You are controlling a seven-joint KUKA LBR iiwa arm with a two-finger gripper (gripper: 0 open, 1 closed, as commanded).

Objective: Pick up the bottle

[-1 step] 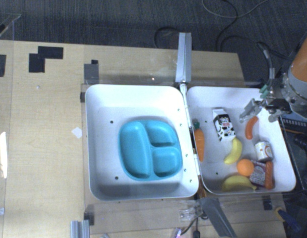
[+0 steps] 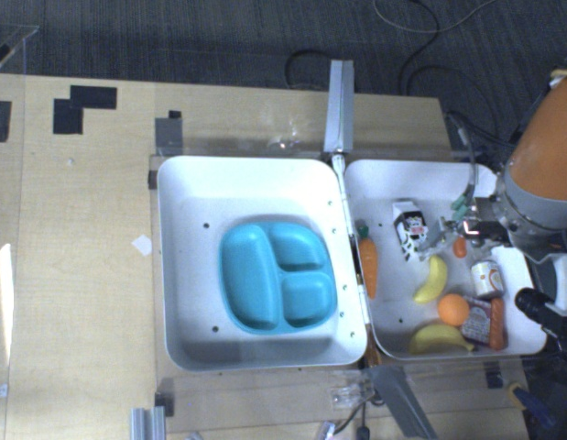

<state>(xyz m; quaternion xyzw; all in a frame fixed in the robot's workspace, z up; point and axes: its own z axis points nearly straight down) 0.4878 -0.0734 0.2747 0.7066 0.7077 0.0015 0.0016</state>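
The gripper (image 2: 459, 235), its finger state hidden, hovers over the right bin (image 2: 384, 337), with the small white bottle (image 2: 485, 278) just below-right of it, roughly upright beside the orange (image 2: 453, 309) and bananas (image 2: 433, 280).

No legible text (labels blurred)

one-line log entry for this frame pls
task: pick up bottle | arm: over right bin | gripper: above bottle, nothing seen held | bottle: in right bin beside banana | left bin: blue tray
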